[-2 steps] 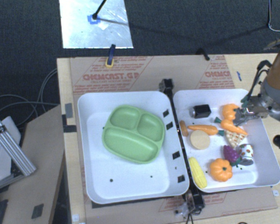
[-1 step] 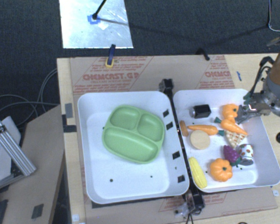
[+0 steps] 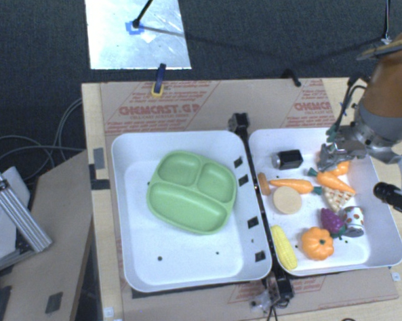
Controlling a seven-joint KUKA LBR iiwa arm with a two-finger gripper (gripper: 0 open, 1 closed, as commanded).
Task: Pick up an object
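The right bin [image 3: 386, 247] holds several toy foods: a long carrot [image 3: 292, 183], a short orange carrot piece [image 3: 335, 179], a beige round disc [image 3: 287, 201], a waffle-like wedge [image 3: 337, 197], purple grapes [image 3: 331, 219], an orange pumpkin [image 3: 316, 244], a corn cob [image 3: 283, 246] and a black block [image 3: 287, 159]. My gripper [image 3: 329, 157] is low over the bin's back right part, just above the short carrot piece and to the right of the black block. Nothing visibly hangs from it.
The left bin [image 3: 136, 262] carries a green divided plate [image 3: 191, 189]. A small red and white object [image 3: 353, 220] lies beside the grapes. A black arm part [image 3: 395, 197] juts over the right bin's right wall. The bins' shared wall [image 3: 252, 187] runs down the middle.
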